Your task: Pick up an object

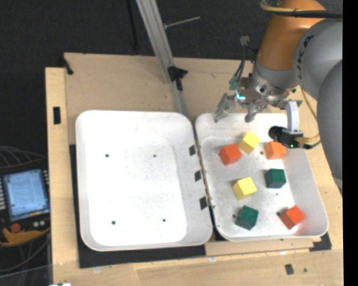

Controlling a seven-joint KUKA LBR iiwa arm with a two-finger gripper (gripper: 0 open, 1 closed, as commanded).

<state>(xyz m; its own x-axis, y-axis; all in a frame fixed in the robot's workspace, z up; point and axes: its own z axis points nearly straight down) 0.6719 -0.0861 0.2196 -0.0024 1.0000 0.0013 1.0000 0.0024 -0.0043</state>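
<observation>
Blocks: you have seven in the right bin [315, 183], the nearest a yellow cube [249, 142] beside an orange cube [230, 154] | gripper [237, 110]: fingers spread, nothing held, above the bin's far rim | left bin [89, 177]: alongside.

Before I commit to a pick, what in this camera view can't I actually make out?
- Pincer: hangs over the right bin's far rim with its fingers spread; whether the tips touch the bin is not readable from this slant.
- Orange cube at the far right: its upper edge is partly covered by the black fitting on the wrist.
- Arm: cut off by the view's top and right.
- Handheld screen at left: its text is too small to read.
</observation>
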